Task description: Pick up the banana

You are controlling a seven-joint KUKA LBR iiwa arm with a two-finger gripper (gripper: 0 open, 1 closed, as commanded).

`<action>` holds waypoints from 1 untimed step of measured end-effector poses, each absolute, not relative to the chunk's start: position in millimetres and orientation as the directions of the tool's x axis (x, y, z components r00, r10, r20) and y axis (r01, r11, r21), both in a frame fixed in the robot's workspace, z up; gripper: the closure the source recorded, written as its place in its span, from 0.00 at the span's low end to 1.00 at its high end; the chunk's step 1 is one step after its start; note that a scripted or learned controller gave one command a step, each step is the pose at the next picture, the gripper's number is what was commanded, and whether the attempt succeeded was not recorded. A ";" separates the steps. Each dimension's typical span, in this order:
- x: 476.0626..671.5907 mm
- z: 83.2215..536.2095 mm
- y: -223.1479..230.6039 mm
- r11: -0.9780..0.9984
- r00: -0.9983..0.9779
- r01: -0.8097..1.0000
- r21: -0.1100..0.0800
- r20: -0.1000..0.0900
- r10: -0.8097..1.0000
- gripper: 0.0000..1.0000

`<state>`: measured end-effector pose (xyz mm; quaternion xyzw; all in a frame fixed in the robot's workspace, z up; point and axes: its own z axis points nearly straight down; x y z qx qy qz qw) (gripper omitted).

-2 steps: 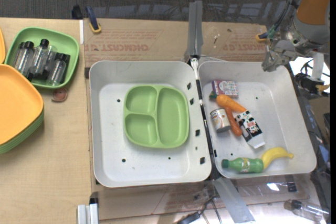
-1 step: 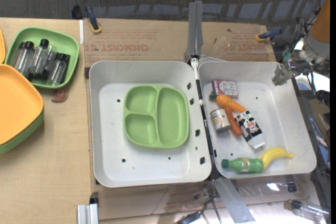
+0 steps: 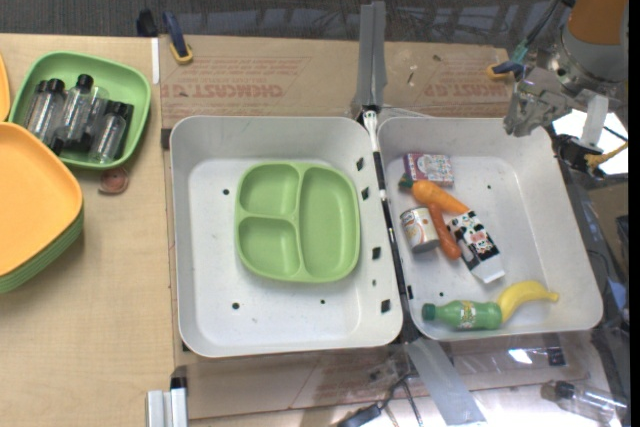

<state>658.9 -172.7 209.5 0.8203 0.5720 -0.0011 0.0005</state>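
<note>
Yellow banana (image 3: 527, 296): approach step, nothing gripped.
It lies at the right bin's (image 3: 578, 260) near right corner, tip touching the green bottle (image 3: 462, 314); my gripper (image 3: 527, 111), fingers slightly spread and holding nothing, hangs over the far rim, so I should descend across its curved middle.

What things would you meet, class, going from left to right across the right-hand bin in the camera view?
Small can → green bottle → black-and-white carton → banana. The carrot and the pink packet overlap the can's span, so they are left out.
</note>
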 end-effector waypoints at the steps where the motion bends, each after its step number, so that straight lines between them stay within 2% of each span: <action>1: 610.2 200.7 -204.3 -0.138 0.138 0.990 -0.003 -0.001 0.990 1.00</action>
